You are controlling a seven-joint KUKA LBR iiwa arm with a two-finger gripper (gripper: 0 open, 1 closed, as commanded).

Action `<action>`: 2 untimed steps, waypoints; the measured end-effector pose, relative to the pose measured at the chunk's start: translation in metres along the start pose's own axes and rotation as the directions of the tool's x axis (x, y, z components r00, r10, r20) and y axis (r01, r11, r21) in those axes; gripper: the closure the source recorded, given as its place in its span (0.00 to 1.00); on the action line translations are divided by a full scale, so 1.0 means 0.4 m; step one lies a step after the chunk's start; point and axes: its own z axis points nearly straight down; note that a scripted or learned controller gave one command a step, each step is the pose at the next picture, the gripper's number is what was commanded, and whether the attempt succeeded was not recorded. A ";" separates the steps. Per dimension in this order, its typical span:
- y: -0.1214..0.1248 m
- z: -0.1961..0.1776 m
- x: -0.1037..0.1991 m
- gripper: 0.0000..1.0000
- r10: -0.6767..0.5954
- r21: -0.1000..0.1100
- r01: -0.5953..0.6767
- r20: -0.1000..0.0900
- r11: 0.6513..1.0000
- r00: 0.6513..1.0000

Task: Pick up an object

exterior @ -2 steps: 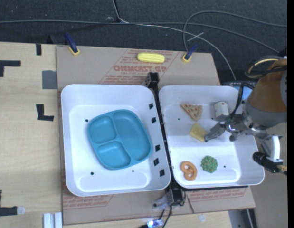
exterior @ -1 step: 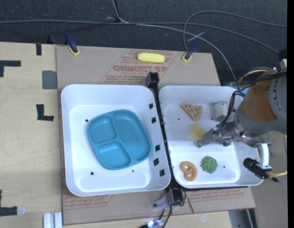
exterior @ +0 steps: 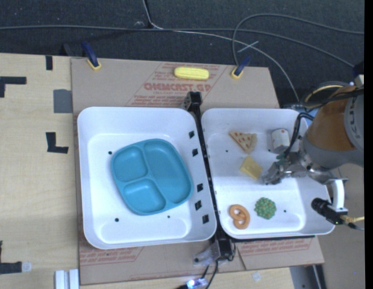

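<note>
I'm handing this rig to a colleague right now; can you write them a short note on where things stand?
Gripper: low in the right bin, beside the yellow cheese piece; nothing seen held.
Also in the right bin: pizza slice, small white cup, pretzel, green broccoli.
Left bin: blue divided plate.
Yellow corn lies on the cardboard behind the bins.
Done: nothing lifted. Left: grasp and lift one object.

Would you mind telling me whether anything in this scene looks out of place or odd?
One thing stands out: a yellow corn cob lies on the cardboard sheet behind the bins, outside both. The other small items, such as the pretzel and green broccoli piece, sit inside the right bin.
</note>
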 end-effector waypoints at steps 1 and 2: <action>-0.002 -0.144 -0.024 1.00 0.001 0.000 -0.001 -0.002 1.000 1.000; 0.012 -0.261 -0.005 1.00 -0.002 0.000 0.002 -0.003 1.000 1.000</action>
